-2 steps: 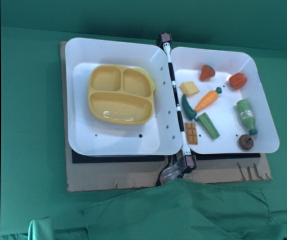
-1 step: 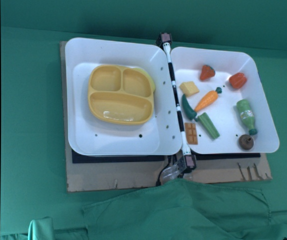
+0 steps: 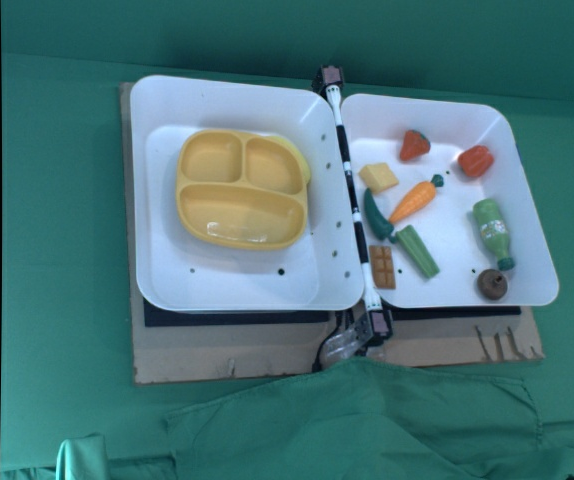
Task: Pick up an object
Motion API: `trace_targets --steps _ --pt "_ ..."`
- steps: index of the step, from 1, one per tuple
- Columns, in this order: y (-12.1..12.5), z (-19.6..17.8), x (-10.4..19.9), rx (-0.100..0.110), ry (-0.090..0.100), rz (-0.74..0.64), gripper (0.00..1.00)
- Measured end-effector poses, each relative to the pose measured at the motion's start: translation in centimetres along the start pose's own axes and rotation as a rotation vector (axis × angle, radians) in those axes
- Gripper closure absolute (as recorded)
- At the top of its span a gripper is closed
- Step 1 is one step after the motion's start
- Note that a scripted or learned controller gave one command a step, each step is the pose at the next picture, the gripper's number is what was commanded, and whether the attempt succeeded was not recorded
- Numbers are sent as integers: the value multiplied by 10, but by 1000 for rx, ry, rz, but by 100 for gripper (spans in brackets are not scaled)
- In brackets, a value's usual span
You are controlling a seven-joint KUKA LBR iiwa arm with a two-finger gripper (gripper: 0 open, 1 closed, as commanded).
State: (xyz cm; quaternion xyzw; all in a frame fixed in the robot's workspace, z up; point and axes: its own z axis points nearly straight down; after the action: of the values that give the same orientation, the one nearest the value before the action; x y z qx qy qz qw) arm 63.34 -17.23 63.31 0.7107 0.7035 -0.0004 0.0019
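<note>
Green bench, two white bins [image 3: 167, 288]: yellow plate [image 3: 242, 188] frame left; carrot [image 3: 413, 200], bottle [image 3: 491, 230], other toys frame right, all resting untouched. You have every step ahead; claw state cannot be told.

The crumpled green cloth [image 3: 367, 423] is cut off by the bottom edge, and the near edge of the flat brown cardboard sheet [image 3: 217, 353] is covered by it. A shiny metal part [image 3: 339, 348] is half buried under the cloth. The dark base [image 3: 227, 317] is mostly hidden beneath the white bins [image 3: 157, 268]. The green plastic bottle [image 3: 492, 230] bears an unreadably small label. The small brown round object [image 3: 492, 284] cannot be identified.
</note>
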Motion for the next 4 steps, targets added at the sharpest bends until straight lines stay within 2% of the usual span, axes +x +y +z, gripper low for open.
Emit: trace_targets --steps 1,3,4 --pt "34 97 -10 10 2 -5 100" --pt "30 155 -15 4 0 -5 100" --pt "42 154 -14 -3 -2 -7 100"
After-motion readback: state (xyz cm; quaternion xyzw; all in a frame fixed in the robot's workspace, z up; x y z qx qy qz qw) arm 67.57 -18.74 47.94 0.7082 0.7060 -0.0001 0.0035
